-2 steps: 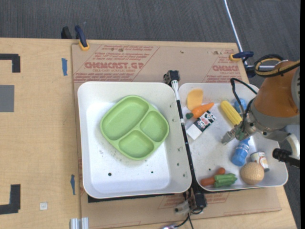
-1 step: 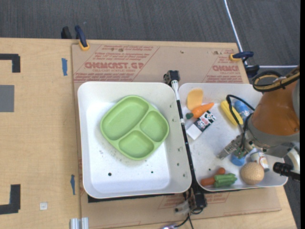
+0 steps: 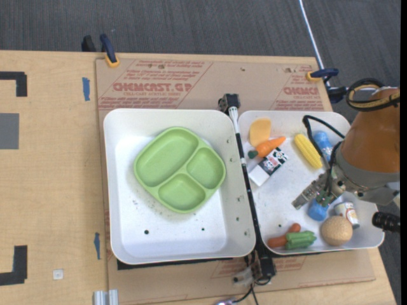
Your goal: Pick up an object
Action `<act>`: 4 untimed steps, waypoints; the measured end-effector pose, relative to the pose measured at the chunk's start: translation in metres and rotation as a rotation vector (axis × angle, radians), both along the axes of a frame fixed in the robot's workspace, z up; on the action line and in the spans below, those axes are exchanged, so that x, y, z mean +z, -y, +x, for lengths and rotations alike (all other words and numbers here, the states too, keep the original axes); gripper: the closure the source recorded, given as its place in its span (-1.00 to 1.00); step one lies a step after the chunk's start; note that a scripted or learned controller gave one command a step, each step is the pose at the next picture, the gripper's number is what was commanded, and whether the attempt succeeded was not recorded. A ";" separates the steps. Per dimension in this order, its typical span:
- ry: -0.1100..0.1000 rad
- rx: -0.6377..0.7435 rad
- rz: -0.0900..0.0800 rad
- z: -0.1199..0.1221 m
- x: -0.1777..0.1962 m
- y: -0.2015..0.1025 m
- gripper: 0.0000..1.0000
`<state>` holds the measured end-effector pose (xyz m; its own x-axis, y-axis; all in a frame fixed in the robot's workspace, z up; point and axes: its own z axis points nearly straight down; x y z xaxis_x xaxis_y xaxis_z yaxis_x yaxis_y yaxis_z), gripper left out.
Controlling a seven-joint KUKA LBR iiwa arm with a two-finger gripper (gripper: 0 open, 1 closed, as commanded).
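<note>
Gripper (image 3: 313,196): low inside right bin (image 3: 280,218), near its front-right corner, beside blue object (image 3: 318,210); open or closed not discernible; nothing seen held.

Step in hand, judged: closing in on a pick. Best done by centring over one item, clear of neighbours and bin wall, then descending straight.

Right bin contents: yellow corn (image 3: 308,150), orange slice (image 3: 259,132), carrot (image 3: 271,146), black-and-white carton (image 3: 272,162), green-and-orange vegetable (image 3: 292,239) at front edge, tan round item (image 3: 336,230) at front-right corner.

Left bin (image 3: 127,221) contents: green divided plate (image 3: 180,169), roughly central, compartments bare.
</note>
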<state>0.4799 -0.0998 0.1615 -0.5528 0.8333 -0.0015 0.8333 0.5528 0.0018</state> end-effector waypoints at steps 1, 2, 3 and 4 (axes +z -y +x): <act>0.001 -0.044 0.000 0.000 0.023 -0.085 1.00; 0.001 -0.044 -0.001 0.036 0.023 -0.023 1.00; -0.001 0.335 -0.001 0.014 -0.074 0.015 1.00; 0.007 0.675 -0.005 0.003 -0.074 0.013 1.00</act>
